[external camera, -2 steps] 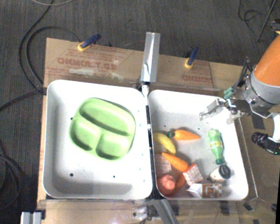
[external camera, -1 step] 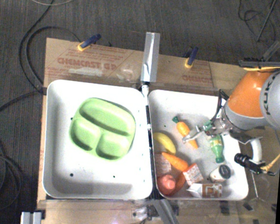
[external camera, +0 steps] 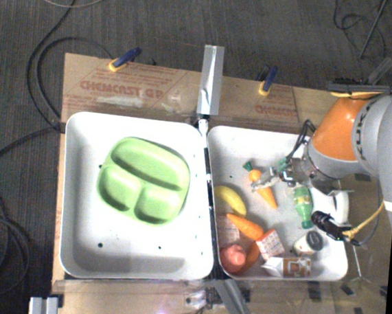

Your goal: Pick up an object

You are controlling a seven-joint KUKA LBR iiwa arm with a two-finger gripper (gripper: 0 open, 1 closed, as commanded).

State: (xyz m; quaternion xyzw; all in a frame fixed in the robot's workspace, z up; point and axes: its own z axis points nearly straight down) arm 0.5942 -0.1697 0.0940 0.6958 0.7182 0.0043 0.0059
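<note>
Camera view, gripper: the gripper [external camera: 285, 172] sits low over the upper middle of the right bin [external camera: 210, 189], below the orange-banded arm [external camera: 343, 132]. Whether it is released or clenched cannot be told; nothing can be seen held in it.
Camera view, nearest candidate: a small carrot [external camera: 265, 193] with a green top lies just beside the gripper, on its lower left. Judged a hard, light plastic toy, smooth and tapered, so it may squirt out of a pinch. Take hold across the thicker middle, jaws square to its long axis.
Camera view, second candidate: a green bottle [external camera: 302, 203] lies just below and to the right of the gripper. Judged light, rounded and slippery; grip across the body, not the neck.
Camera view, farther candidates: a banana [external camera: 230, 200], a larger carrot [external camera: 246, 226] and a red apple [external camera: 235, 256] lie further off, toward the gripper's lower left, close together. Crowding leaves little finger clearance.
Camera view, flat items: a small carton [external camera: 270, 244] and a box [external camera: 294, 267] lie well below the gripper. Judged light and crushable.
Camera view, left bin: a green tray [external camera: 144, 180] lies in the left bin [external camera: 75, 196], well apart on the gripper's far left. Wide, shallow, poor for a two-finger pinch.
</note>
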